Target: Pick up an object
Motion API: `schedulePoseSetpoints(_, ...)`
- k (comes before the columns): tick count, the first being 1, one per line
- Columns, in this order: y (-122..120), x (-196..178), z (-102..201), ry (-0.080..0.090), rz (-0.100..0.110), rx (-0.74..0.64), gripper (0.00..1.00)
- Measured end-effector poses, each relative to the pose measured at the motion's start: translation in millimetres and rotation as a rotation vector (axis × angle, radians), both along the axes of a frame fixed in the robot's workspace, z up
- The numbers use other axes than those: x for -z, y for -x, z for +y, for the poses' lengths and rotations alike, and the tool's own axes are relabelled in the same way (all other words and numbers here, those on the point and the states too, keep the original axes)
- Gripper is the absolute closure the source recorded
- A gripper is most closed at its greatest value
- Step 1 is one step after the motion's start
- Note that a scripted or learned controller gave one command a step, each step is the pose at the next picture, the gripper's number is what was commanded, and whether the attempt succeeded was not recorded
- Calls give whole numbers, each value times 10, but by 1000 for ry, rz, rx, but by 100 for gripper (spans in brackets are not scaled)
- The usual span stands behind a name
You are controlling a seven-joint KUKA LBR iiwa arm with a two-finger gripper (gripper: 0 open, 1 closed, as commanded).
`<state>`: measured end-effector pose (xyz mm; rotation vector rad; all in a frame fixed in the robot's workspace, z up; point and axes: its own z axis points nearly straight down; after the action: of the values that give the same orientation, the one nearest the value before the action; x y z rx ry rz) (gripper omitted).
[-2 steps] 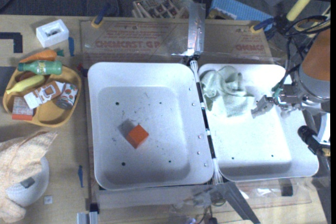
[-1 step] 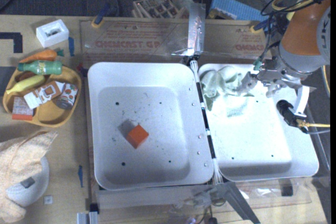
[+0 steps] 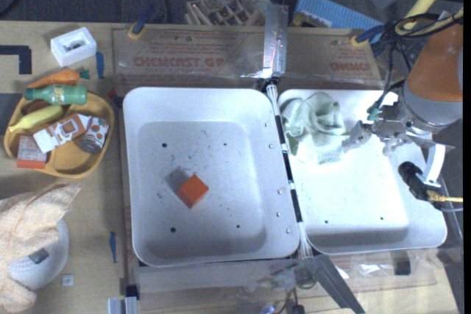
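Camera view, set above the bench and slanted down, takes in two shallow white bins side by side, and the orange block is seen lying on the floor of the left bin, a little left of its middle and well apart from every wall. The block is judged to be stiff and light, probably foam or wood, with flat matte faces that should not slip; it is not thought fragile. A hold across two opposite side faces is advised, the block being turned at an angle to the bin walls, so the wrist would need to be rotated to match. Its look is plain: a small cube-like body, bright orange on top, with a grey shadow or darker face at its upper left. In the right bin a crumpled pale green and white cloth or bag is seen at the upper left corner. The gripper is found over the right bin's upper part, near the cloth, well apart from the block. Whether the claw is wide or narrow cannot be told, and nothing can be made out in its grasp. A yellow bowl of toy foods is seen left of the bins.
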<state>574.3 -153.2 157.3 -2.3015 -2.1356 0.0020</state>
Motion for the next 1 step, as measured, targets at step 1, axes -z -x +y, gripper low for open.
schedulePoseSetpoints(1, -669, 97, 207, 2, -5, -95, 0)
